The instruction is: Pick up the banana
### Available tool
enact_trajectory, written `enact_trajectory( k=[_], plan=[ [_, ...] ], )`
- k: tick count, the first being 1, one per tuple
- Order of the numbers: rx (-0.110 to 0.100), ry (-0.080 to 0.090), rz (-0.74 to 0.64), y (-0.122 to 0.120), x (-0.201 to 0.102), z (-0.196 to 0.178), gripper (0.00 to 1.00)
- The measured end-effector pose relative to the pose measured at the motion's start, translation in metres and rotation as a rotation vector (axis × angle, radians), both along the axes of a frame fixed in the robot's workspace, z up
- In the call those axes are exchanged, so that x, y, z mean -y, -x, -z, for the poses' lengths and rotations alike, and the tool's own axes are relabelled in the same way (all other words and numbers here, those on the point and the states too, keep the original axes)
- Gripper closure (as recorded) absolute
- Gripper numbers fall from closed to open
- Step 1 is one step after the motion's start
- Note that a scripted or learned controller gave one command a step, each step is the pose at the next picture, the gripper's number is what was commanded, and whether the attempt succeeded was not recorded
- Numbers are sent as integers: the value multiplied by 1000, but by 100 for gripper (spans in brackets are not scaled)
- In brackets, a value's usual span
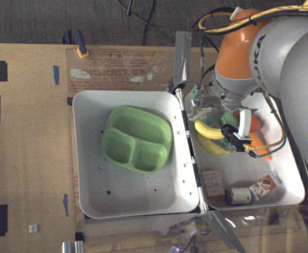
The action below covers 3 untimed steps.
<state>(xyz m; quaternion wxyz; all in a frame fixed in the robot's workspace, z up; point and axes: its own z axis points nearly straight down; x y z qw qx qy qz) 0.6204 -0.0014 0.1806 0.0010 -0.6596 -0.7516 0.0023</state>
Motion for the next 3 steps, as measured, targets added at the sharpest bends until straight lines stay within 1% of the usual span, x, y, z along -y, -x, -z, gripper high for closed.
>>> enact_trajectory(
  k=[1,2,3],
  plan=[
    [0,0,71,-5,19,0,100],
    [-1,0,72,-5,19,0,0],
    [-4,-3,-48,36,67,0,0]
  ],
)
